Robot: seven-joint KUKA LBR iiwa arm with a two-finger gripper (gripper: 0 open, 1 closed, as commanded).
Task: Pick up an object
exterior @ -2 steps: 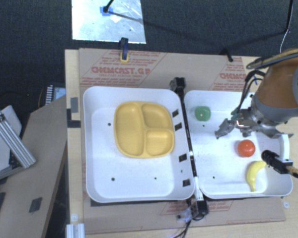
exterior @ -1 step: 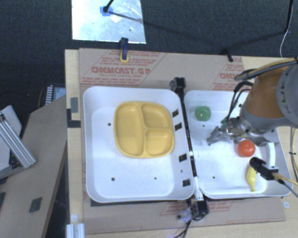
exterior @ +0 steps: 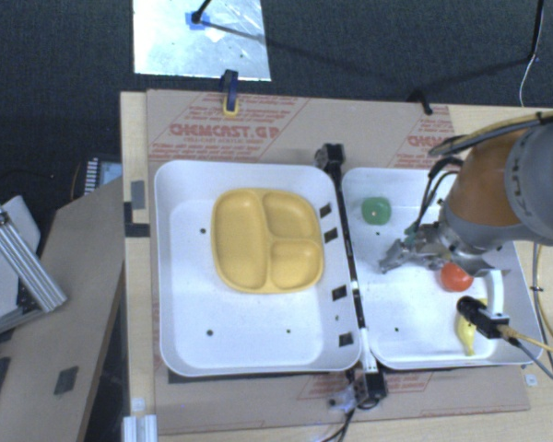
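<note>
Your claw (exterior: 396,258) sits low in the right white bin (exterior: 387,339), but you cannot tell from this slanted view how it is set. The small round orange-red ball (exterior: 455,278) lies just beside the wrist; a green round object (exterior: 376,211) rests nearer the bin's far wall, and a yellow banana-shaped toy (exterior: 465,335) lies near the front. The ball probably rolls and feels light, so take it across its widest middle.

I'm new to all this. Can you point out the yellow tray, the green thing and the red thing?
yellow tray (exterior: 265,239), camera view, its middle where the compartments meet.
green thing (exterior: 376,211), camera view, its top.
red thing (exterior: 457,278), camera view, its visible top.
</note>
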